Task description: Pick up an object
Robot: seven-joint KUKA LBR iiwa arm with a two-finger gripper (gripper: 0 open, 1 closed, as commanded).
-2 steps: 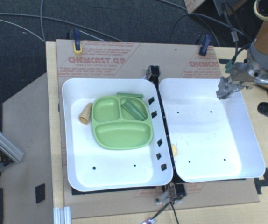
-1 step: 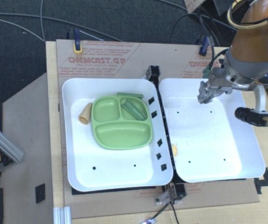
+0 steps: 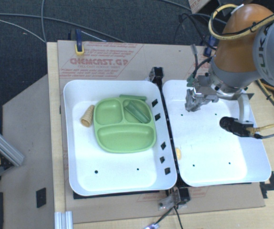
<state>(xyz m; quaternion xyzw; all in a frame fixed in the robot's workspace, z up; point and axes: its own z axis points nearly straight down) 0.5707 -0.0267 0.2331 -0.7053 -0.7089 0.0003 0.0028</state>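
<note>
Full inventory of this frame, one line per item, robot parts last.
divided plate: 1, light green, middle of the left bin
green piece: 1, darker green, in the plate's upper right compartment
flat green piece: 1, darker green, at the plate's top edge
ice cream cone: 1, tan, left of the plate
small bit: 1, yellowish, right bin's left edge
left bin: 1, white
right bin: 1, white
clamp: 1, blue and yellow, board's top left
cardboard board: 1, brown, under both bins
arm: 1, grey with orange band
gripper: 1, grey, over the right bin's upper left

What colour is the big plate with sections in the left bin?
The divided plastic plate is light green, seen in the camera view.
</note>
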